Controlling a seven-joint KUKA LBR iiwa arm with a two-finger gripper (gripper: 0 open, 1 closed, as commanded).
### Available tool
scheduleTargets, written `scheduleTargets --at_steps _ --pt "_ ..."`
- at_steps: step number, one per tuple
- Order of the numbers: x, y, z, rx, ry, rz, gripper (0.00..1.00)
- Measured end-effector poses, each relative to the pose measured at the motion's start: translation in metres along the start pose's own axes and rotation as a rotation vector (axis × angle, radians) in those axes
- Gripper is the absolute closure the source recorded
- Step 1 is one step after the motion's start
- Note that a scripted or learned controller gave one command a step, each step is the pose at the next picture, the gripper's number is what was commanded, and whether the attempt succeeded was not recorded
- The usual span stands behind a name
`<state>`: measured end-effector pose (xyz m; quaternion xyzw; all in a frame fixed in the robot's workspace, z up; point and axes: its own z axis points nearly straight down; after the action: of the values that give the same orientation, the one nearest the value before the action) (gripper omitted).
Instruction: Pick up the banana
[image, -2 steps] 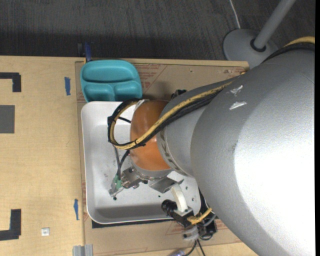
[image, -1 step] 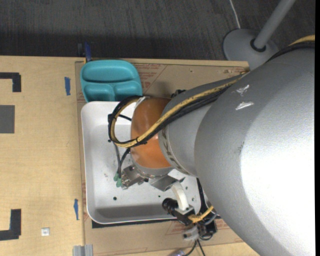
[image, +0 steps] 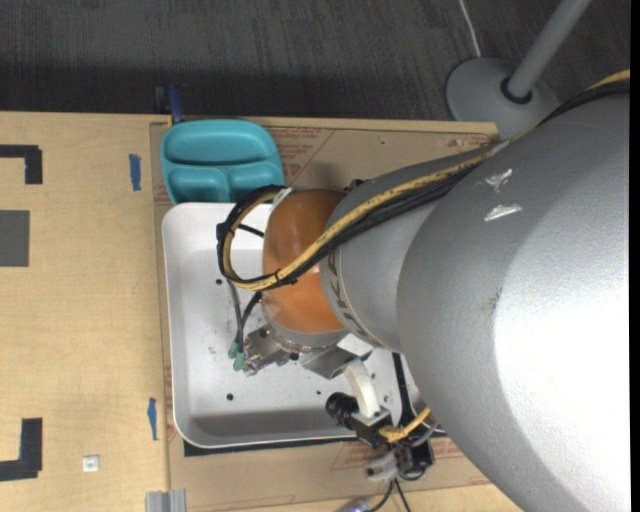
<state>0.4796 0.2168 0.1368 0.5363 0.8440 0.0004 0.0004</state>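
Hanging low over the shallow white plastic bin (image: 190, 300), the two-finger gripper (image: 248, 355) is sitting near the bin's middle, toward its near half. Its metal body is poking out from under the wrist, with small green bits at its left edge, just above the bin floor. The wrist is covering the rest, so whether the gripper is open or closed, and whether it is holding anything: cannot tell.

Banana position relative to the gripper: cannot tell from this angle; the arm is blocking much of the bin.

Directly above the gripper, the orange band (image: 300, 260) is wrapping the wrist. A yellow-and-black braided cable (image: 228, 250) is looping out to the left of the band and running back along the arm. The large grey arm (image: 500, 300) is reaching in from the right and crossing the bin's right side.

A teal plastic tray with compartments (image: 220, 160) is lying at the bin's far edge, touching or overlapping the rim. The bin is resting on a tan cardboard-coloured bench top (image: 80, 300) that is carrying black corner marks (image: 30, 165) and strips of blue tape (image: 135, 170). Beyond the bench, a grey round stand base (image: 490, 85) is sitting on dark carpet (image: 250, 50).
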Motion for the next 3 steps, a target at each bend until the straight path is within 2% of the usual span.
scheduleTargets --at_steps 1,2,3 --pt "0.000 0.001 -0.010 -0.002 -0.001 -0.001 1.00" --pt "-0.065 -0.030 -0.035 0.003 0.001 0.150 1.00" --pt "-0.039 -0.017 0.049 -0.002 0.001 -0.065 1.00"
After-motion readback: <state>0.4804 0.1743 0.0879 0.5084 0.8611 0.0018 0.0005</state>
